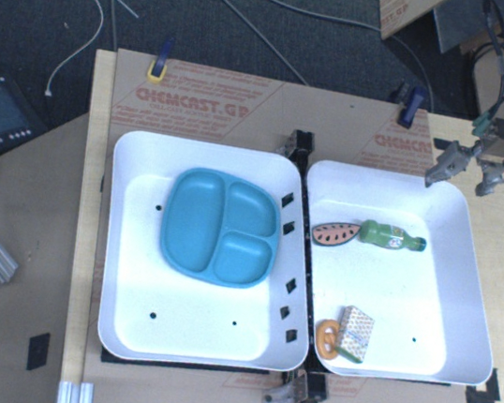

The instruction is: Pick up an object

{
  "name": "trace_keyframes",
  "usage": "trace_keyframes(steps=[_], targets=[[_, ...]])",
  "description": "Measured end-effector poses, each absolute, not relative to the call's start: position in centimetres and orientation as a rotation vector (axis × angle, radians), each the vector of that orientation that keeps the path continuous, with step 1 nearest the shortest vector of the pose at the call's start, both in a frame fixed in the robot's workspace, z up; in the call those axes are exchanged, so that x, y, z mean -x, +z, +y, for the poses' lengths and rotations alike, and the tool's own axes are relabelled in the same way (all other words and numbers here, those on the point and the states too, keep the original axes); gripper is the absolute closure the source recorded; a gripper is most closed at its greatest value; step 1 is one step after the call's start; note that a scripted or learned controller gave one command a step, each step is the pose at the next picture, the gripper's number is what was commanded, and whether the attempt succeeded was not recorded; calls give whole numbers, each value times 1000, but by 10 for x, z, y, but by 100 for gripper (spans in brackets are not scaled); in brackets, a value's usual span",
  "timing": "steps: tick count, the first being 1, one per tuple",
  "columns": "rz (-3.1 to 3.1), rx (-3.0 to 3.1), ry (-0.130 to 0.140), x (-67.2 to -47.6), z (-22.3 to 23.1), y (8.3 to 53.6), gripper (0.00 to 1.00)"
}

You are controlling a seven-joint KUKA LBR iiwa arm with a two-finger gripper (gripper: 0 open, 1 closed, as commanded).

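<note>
The right bin point(454, 275) holds a watermelon slice point(334, 233) and a green bottle point(392, 236) lying side by side near its back left. A patterned packet point(356, 333) and an orange ring-shaped piece point(328, 338) lie at its front left. My gripper point(468, 175) hangs above the bin's back right corner, open, with its two fingers spread and nothing between them. It is well clear of every object.
The left bin point(130, 252) carries a blue divided plate point(222, 227). Black clips run down the divider point(293, 250) between the bins. Blue clamps point(160, 65) hold the cardboard at the back. Cables lie on the floor beyond.
</note>
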State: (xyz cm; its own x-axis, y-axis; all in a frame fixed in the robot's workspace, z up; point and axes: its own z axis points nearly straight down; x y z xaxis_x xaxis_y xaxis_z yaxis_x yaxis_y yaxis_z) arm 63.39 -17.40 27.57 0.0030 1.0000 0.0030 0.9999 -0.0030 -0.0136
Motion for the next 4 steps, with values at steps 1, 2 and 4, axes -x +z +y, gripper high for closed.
trace_keyframes(steps=[1,2,4], targets=[[-2221,2221,0,-636,-173,283,0],[-2218,2218,4,-637,-174,241,0],[-2220,2216,4,-655,-170,139,0]])
